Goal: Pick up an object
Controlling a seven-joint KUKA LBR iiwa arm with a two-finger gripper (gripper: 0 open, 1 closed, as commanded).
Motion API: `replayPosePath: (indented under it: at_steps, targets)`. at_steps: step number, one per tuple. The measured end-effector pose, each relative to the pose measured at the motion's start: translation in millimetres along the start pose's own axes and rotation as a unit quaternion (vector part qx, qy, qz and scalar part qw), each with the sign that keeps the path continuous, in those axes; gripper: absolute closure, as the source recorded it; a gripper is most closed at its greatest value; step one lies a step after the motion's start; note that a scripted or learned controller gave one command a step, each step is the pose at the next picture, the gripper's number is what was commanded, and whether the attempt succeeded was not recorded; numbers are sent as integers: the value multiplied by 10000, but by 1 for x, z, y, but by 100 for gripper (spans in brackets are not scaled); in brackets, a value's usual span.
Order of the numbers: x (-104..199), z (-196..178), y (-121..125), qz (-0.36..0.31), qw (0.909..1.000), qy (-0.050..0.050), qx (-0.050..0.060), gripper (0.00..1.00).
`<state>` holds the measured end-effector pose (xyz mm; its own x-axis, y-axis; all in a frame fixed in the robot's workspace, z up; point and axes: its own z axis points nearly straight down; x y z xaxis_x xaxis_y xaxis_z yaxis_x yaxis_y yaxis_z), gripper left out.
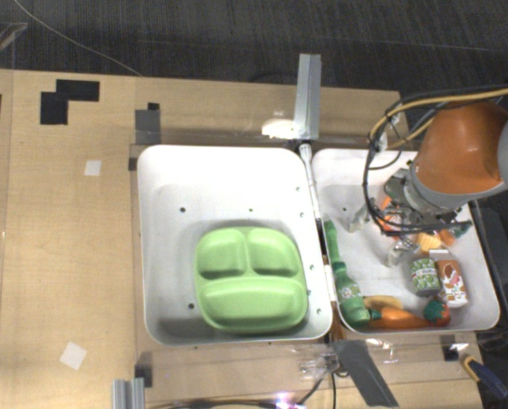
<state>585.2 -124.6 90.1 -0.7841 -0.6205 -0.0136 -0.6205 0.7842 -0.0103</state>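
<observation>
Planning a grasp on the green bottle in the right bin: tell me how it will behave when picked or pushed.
The green bottle lies on its side along the right bin's left wall, so a push would probably roll it or slide it along that wall. Its slim, smooth-looking body may slip from the gripper. It looks rigid and probably light.

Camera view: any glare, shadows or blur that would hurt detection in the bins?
Camera view: sharp overall; soft shadow beside the green tray in the left bin; arm shades and hides part of the right bin; bright spot on the bench above the bins.
</observation>
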Motion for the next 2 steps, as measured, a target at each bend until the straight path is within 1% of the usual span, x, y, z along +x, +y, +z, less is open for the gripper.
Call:
replayPosePath:
  at_steps: [1, 2]
  targets:
    - [28, -1, 13, 152, 9999, -5, 4, 0]
    - [22, -2, 41, -630, 9980, -8, 25, 0]
